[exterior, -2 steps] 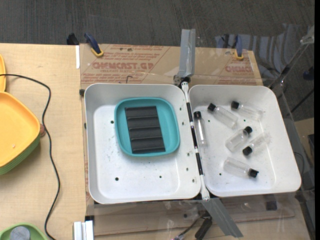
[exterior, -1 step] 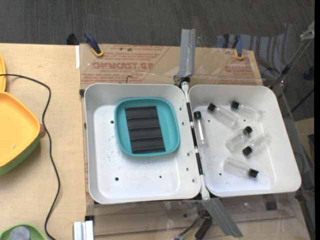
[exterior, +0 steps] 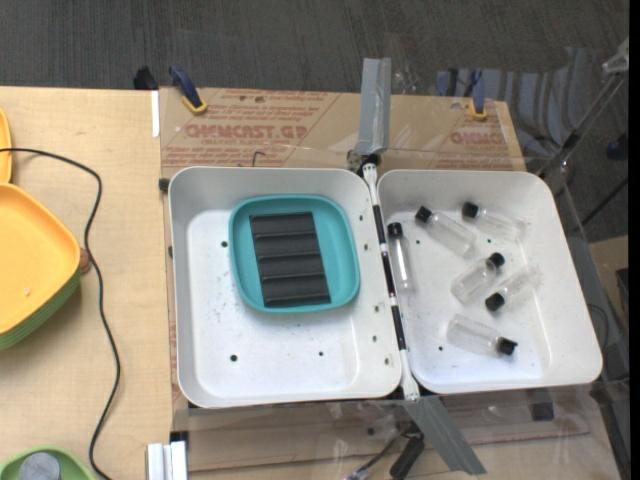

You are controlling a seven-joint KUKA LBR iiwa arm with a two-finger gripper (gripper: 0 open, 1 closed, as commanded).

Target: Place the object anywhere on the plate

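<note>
Camera view, looking down on the bench, takes in two white bins side by side: the left bin (exterior: 200, 298) and the right bin (exterior: 560, 268), their inner walls touching along the middle.

One teal plate (exterior: 243, 258) lies in the upper half of the left bin. One dark ribbed block (exterior: 289, 259) rests on the middle of the plate, wholly inside its rim, with four ridges running across it.

Six clear vials (exterior: 470, 336) with black caps lie scattered in the right bin, all on their sides. One lies along the bin's left wall, two lie near the top, two lie close together in the middle, and one lies near the bottom.

Left of the bins, a stack of yellow dishes (exterior: 30, 263) sits on the wooden table (exterior: 100, 368), and one black cable (exterior: 100, 268) runs beside it. Two clamps (exterior: 186, 88) grip the cardboard sheet (exterior: 260, 128) behind the bins.
</note>
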